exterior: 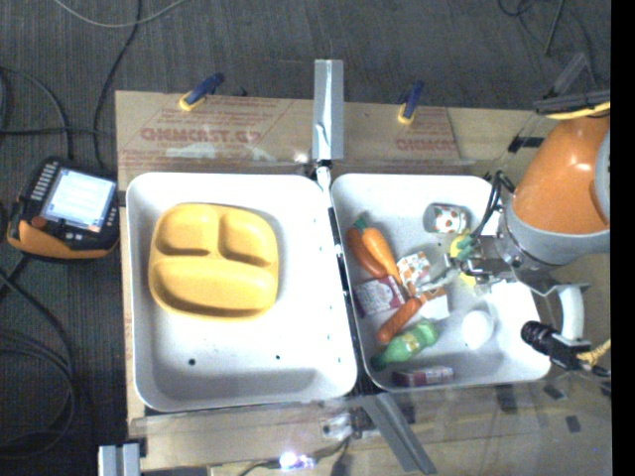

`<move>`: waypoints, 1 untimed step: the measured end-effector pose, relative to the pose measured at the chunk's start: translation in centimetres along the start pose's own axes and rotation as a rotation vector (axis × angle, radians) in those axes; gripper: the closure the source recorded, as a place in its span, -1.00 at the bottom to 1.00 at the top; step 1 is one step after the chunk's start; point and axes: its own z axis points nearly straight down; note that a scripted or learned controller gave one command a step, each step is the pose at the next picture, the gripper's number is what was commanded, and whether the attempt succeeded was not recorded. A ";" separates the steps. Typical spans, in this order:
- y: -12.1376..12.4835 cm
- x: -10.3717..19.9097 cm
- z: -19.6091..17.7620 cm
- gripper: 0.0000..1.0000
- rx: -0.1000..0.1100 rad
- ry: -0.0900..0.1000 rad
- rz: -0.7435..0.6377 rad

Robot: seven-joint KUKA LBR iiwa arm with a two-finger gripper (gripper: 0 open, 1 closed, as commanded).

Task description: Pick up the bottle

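- Bottle (410,340), green, lies flat in the right bin (397,191), near that bin's front edge, left of centre. Nothing lifts it, so the pick is not done.
- Bottle's long axis runs on a diagonal: one end toward the bin's front-left corner, the other up and right toward the middle. Can't tell which end is the cap.
- Clutter around it: an orange carrot-like piece (399,315) touching or just beside it on the upper side, a bigger carrot (373,249) farther back, a red-and-white packet (377,294) to the left, a white round object (477,327) to the right, a dark flat item (425,374) at the front wall.
- Gripper (466,261) sits over the right side of the same bin, toward the back of the bottle and apart from it. Jaws: cannot tell from this angle.
- Left bin (139,365) carries a yellow divided tray (213,259); not relevant.
- Left to do, by my read: move toward the front-left, align across the diagonal, descend, close, lift.
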 end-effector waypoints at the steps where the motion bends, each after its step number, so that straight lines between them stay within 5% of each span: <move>1: 0.8 1.4 8.5 -1.00 -0.024 -0.013 -0.355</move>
